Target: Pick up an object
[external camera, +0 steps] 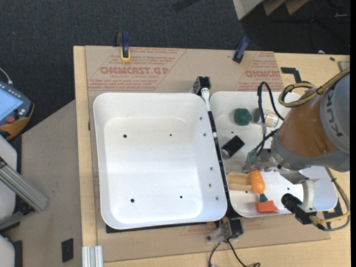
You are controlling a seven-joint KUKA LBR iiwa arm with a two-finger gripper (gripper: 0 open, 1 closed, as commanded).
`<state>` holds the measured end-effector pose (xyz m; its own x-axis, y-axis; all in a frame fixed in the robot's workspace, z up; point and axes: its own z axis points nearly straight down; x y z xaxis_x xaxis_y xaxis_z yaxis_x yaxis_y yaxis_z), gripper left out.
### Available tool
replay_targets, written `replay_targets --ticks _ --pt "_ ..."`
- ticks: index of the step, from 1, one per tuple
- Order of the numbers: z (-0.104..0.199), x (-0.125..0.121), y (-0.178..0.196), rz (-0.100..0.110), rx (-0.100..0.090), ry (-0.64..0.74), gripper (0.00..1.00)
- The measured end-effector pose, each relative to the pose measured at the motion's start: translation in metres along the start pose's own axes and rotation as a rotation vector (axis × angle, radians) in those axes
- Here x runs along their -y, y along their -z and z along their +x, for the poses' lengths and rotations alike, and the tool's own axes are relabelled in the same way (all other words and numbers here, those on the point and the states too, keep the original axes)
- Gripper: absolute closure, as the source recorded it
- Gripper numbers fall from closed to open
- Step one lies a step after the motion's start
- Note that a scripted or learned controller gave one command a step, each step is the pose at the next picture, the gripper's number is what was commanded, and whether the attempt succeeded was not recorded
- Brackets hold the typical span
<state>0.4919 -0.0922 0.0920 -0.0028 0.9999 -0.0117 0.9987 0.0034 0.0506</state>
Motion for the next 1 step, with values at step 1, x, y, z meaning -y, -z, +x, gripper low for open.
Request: replay_targets --ticks 1 --pt "0.1137 -0.0324 0.0986 0.038 -0.014 0.009 1.00"
